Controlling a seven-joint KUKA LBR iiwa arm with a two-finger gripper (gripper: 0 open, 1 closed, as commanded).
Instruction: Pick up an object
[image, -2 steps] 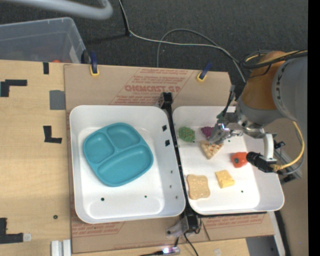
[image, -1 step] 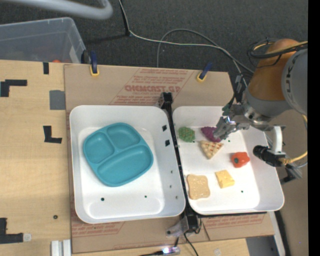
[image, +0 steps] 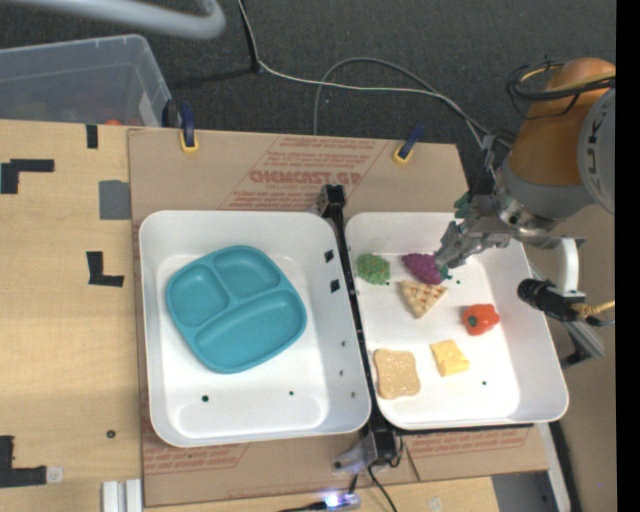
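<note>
Camera view looks down on the grey arm reaching in from the right, its end effector (image: 450, 256) lowered into the right white bin (image: 530, 400) at that bin's upper middle. Whether it is parted or closed cannot be told, as its tip is dark and small against the bin floor.

Touching or just beside the tip, on its left, lies a small purple bunch of toy grapes (image: 422, 267); its long axis runs roughly left to right with a slight downward slant to the right. Just below the tip sits a tan triangular waffle-patterned toy wedge (image: 423, 297), its narrow point toward the bottom. Further left of the grapes is a green toy broccoli floret (image: 373, 268). Below and right of the tip lies a red toy pepper (image: 481, 318), then a yellow cheese block (image: 449, 357) and a tan toast slice (image: 397, 373) lower still.

Well apart to the left, the left white bin (image: 170, 410) holds a turquoise divided plastic plate (image: 235, 306).
</note>
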